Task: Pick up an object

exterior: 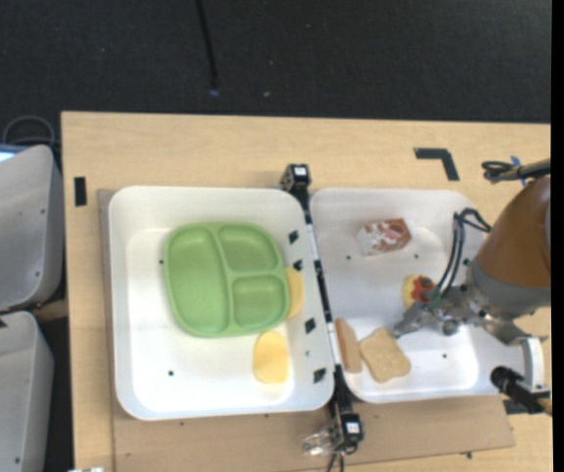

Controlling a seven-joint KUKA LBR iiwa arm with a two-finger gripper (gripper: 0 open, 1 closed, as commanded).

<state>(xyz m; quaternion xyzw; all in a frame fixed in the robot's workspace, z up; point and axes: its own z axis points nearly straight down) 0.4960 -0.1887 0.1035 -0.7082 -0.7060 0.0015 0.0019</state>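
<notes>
Camera view: gripper [412, 321] low in the right bin [361, 389], just above the toast slice [384, 355]; how far it is open, cannot tell, and nothing visibly held. Wrapped snack [386, 234] and a small red-yellow piece [420, 288] sit nearby. Best approach, I judge: centre over the toast, descend straight, close across its narrow width. No readable writing or brands.
</notes>
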